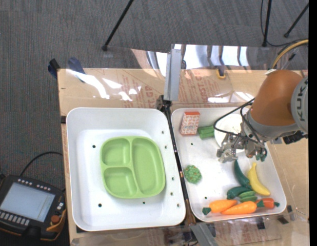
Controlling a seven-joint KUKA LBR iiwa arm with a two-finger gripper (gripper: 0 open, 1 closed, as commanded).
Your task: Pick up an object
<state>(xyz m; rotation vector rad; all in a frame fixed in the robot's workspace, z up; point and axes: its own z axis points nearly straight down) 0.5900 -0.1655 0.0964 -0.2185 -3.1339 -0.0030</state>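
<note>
In the right shallow white plastic bin lie the toy foods. The metal two-finger pincer hangs over the bin's upper middle, and its state cannot be told from this slant; nothing shows clearly between its tips. Just below and right of the pincer lie a dark green toy cucumber and a yellow toy banana, side by side. Further below, along the bin's near wall, sit a small green pepper-like piece, two orange toy carrots and a red-orange piece. Below and left of the pincer rests a round green toy broccoli head. Up and left of it stand a small red-and-white carton and a green block, touching. Well to the left, in the other white bin, lies a light green divided plastic tray. Both bins sit on the tabletop.
</note>
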